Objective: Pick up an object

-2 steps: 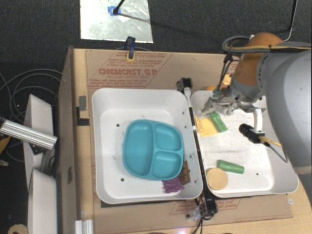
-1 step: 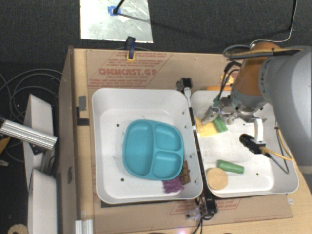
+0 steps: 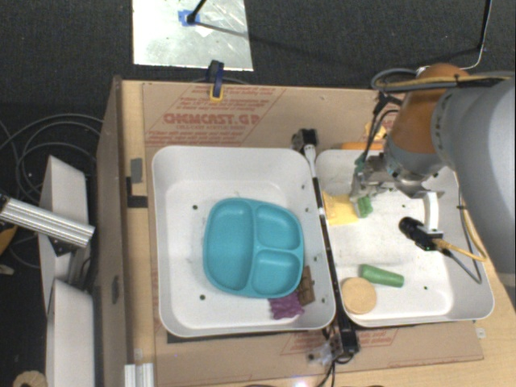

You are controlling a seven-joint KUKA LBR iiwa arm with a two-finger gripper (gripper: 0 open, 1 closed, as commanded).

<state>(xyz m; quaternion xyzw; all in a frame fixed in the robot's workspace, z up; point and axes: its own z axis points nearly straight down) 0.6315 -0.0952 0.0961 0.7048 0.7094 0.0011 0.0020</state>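
My gripper (image 3: 361, 193) hangs over the back left part of the right bin (image 3: 468, 297). A small green piece (image 3: 365, 209) shows right at its tip, over the edge of a flat yellow slab (image 3: 339, 211) lying by the bin's left wall. Whether the green piece is gripped or just lies under the tip, I cannot tell. Nearer the front of this bin lie a green cylinder (image 3: 381, 276) and a round tan disc (image 3: 359, 294), both apart from the gripper.
The left bin (image 3: 173, 208) holds a teal divided plate (image 3: 252, 247), with a purple lump (image 3: 284, 306) and a brown piece (image 3: 306, 287) at its front right. The divider between the bins (image 3: 321, 216) runs just left of the gripper. An orange thing (image 3: 352, 145) sits behind the right bin.
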